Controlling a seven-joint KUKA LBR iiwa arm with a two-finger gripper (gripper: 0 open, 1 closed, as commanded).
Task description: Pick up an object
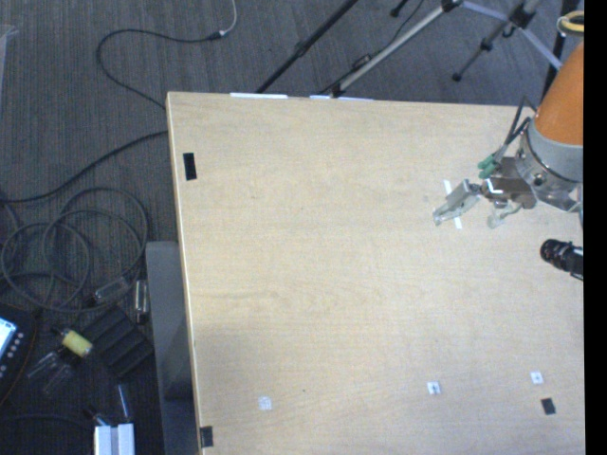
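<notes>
My gripper hangs over the right part of the tan bench top, below the orange-banded wrist. Its two grey fingers are spread apart, open, with nothing between them. A small white mark lies on the surface just under the left finger. No loose object lies near the gripper.
A small black tag sits near the bench's left edge. Tiny white marks and a black one dot the front right. Cables and gear lie on the floor to the left, and tripod legs stand behind.
</notes>
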